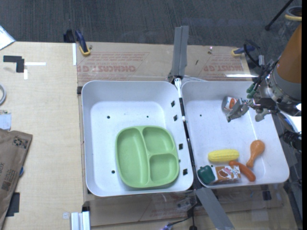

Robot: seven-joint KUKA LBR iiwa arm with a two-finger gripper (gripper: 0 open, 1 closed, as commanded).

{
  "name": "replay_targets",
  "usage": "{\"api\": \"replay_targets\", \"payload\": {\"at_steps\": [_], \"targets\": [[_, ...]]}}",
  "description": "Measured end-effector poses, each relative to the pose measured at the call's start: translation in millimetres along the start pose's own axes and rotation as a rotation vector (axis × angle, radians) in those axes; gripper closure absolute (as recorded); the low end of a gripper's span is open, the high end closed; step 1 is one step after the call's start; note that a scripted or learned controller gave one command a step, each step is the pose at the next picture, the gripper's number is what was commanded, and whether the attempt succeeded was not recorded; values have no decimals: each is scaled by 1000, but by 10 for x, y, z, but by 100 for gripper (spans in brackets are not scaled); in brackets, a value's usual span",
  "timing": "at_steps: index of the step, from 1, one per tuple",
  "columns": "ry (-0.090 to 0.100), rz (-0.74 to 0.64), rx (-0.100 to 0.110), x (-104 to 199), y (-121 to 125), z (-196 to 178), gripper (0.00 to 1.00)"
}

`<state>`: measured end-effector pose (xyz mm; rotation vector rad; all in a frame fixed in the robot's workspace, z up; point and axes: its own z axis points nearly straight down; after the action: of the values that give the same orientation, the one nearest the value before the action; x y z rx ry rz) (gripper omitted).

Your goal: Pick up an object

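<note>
The hand [243, 108] hangs over the far part of the right bin [206, 128], at the end of the grey arm [288, 75] with its orange band. Its metal fingers [236, 110] point toward the left bin [96, 128]; whether they are spread or pressed together cannot be told from this slanted view. A small orange and white thing [231, 102] sits right at the fingers, but it is unclear if it lies between them or just beside them.

Nearer the camera than the hand, in the same bin, lie a yellow corn cob [223, 155], an orange drumstick [255, 151], a carrot [243, 171], a small printed packet [226, 173] and a dark green piece [206, 175] in the near corner. These toys are well apart from the hand.

To the hand's left, in the other bin, rests a green divided plate [146, 156]. Both bins stand on the wooden surface [43, 109].
</note>
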<state>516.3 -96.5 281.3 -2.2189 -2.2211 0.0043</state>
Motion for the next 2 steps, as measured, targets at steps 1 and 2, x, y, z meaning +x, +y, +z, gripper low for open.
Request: {"api": "replay_targets", "payload": {"at_steps": [1, 2], "targets": [[0, 69, -1, -375, 912, 1099, 0], [-1, 23, -4, -466, 1272, 1677, 0]]}}
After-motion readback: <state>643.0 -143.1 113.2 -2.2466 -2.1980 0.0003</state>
